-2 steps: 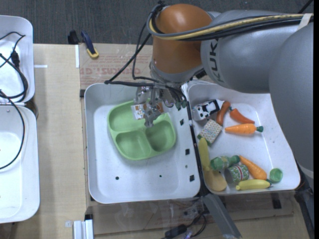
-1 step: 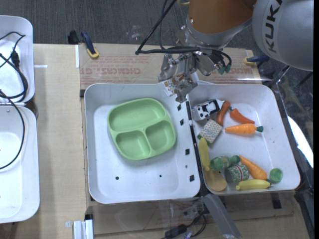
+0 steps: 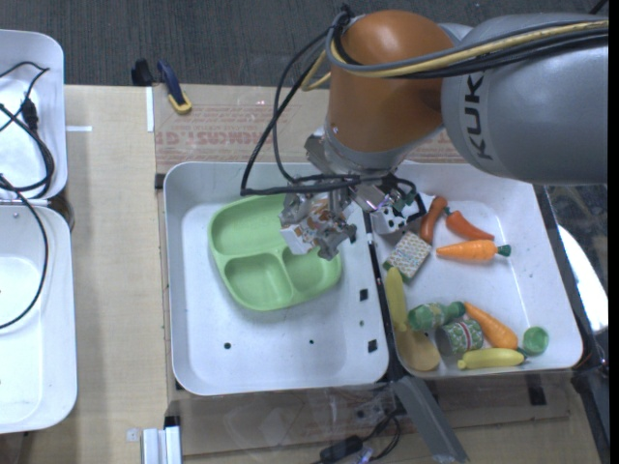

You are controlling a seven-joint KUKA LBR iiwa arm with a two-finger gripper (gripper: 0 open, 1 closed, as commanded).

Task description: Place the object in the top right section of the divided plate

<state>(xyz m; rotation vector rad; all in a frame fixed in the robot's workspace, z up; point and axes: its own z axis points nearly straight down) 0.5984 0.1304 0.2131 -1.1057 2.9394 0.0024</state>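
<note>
Packet (image 3: 306, 226), white with orange print and crumpled, sits between the fingers of the gripper (image 3: 324, 232); the fingers are closed in on it with only a narrow gap, taken up by the packet itself; whether it touches anything below cannot be told from this slant. Directly beneath the gripper lies the green divided plate (image 3: 253, 259), and the packet hangs over the plate's right-hand part, close to its upper rim; the plate's larger compartments spread away from the gripper toward the left and lie bare. The plate rests in the white bin (image 3: 271, 351) under the gripper; the grey arm (image 3: 542, 95) with its orange band (image 3: 387, 75) rises above and behind the gripper. Just beside the gripper, on its right, a white block with black spots (image 3: 387, 220) lies at the near edge of the neighbouring bin (image 3: 527, 211); a tan checkered square (image 3: 410, 255) lies a little beyond and lower. Further right of the gripper are an orange carrot (image 3: 469, 251) and a red-orange pepper (image 3: 468, 226); well below and right of it lie a small can (image 3: 462, 335), a yellow banana (image 3: 493, 358) and a green ball (image 3: 535, 337). Far up and left of the gripper, a blue-handled clamp (image 3: 172, 87) lies on the counter (image 3: 106, 220).
</note>
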